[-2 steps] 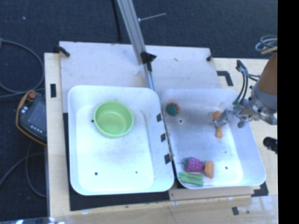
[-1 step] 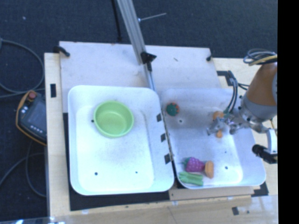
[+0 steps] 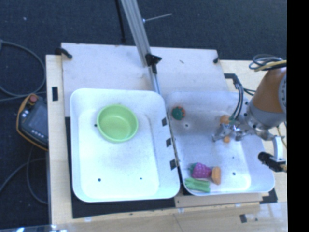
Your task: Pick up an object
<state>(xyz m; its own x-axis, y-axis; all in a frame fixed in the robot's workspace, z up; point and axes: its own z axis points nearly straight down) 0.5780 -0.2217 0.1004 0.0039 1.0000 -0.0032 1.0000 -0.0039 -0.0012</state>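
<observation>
- One round lime-green plastic bowl [image 3: 117, 123] sits upright in the left shallow white bin [image 3: 87, 178], toward its far-left part; it is the one loose thing there.
- Two white bins lie side by side; the right shallow white bin [image 3: 241, 173] holds all the small items.
- One small teal-and-orange ball-like toy [image 3: 178, 112] rests near the right bin's far-left corner, well apart from the gripper.
- Three toys crowd the near edge: one flat green piece [image 3: 197, 185], one magenta bumpy piece [image 3: 201, 170] touching it, and one orange oval piece [image 3: 216, 175] just beside that.
- One small orange object [image 3: 225, 120] lies just beside the metal two-finger gripper [image 3: 223, 136], on its far side; touching or not, I cannot tell.
- The gripper hangs low over the right bin's middle. Whether its fingers stand apart or together I cannot tell, and nothing shows between them.
- Risk, as I judge it: closing here would likely catch only bare bin floor, since the orange object sits off to one side; a finger could also nudge it away.
- Going for the near-edge cluster risks a pinch on two touching pieces, or a slip against the rim.
</observation>
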